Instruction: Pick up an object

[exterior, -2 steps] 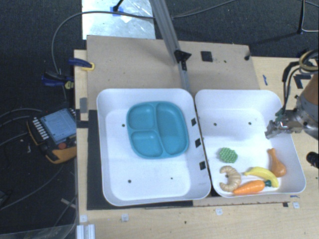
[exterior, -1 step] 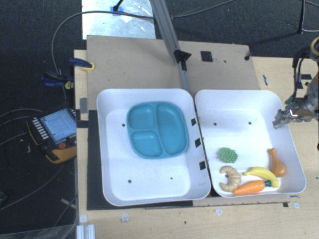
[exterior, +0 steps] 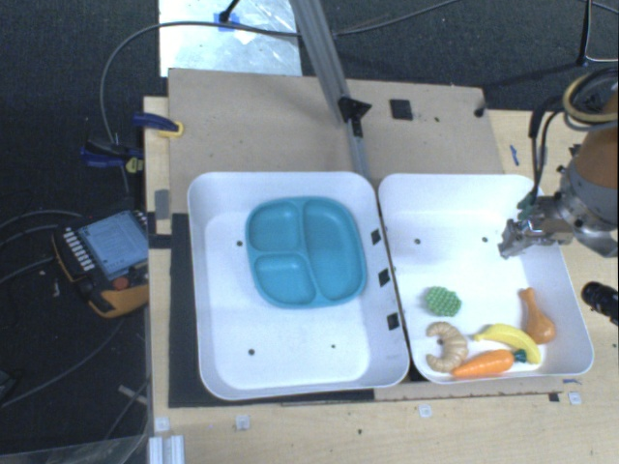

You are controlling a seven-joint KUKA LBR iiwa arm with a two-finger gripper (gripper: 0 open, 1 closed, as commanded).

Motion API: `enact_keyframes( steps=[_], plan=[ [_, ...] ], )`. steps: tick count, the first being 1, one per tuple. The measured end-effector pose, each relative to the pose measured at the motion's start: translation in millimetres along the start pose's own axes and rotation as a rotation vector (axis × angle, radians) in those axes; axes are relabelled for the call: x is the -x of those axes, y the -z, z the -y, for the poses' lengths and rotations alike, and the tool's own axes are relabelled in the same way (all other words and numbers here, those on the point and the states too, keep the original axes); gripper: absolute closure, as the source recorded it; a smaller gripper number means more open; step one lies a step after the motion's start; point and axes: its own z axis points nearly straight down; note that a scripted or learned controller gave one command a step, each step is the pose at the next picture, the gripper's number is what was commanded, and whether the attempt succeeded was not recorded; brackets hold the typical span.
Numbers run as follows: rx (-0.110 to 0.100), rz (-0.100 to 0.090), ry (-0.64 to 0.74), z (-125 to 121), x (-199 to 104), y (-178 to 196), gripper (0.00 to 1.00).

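**White bins, small toys at the lower right, hand above the right bin**

White plastic makes both shallow bins on the brown surface [exterior: 290, 114]. The left bin [exterior: 218, 356] carries a blue divided plate [exterior: 306, 251], which lies flat in its upper half.

The right bin [exterior: 455, 211] has its things gathered in the lower right part of the frame. A green round piece [exterior: 443, 302] lies alone, a little left of the others. Below it a tan croissant-shaped toy [exterior: 444, 345] curves beside an orange carrot [exterior: 482, 363]; the two look to be touching. A yellow banana [exterior: 508, 337] lies just above the carrot. An orange-brown drumstick [exterior: 535, 319] rests near the right wall of the bin, tilted, just beside the banana.

The hand [exterior: 517, 238] is at the right side of the frame, over the upper right part of the right bin, well apart from the toys. Nothing is between its fingers. How far they are open I cannot tell, because they are small and dark against the arm.

At the left of the frame, off the surface, a blue and orange device [exterior: 106, 259] lies among cables.
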Motion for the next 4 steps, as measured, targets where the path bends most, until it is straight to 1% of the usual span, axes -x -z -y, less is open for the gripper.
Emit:
enact_keyframes(
  steps=[2,3,4],
  plan=[
    [0.0,-0.001,0.002,3.5,-106.6,13.7,1.0],
    [0.0,-0.001,0.002,2.9,-168.7,13.6,1.0],
    [0.0,-0.001,0.001,5.7,-221.6,15.1,1.0]
  ],
)
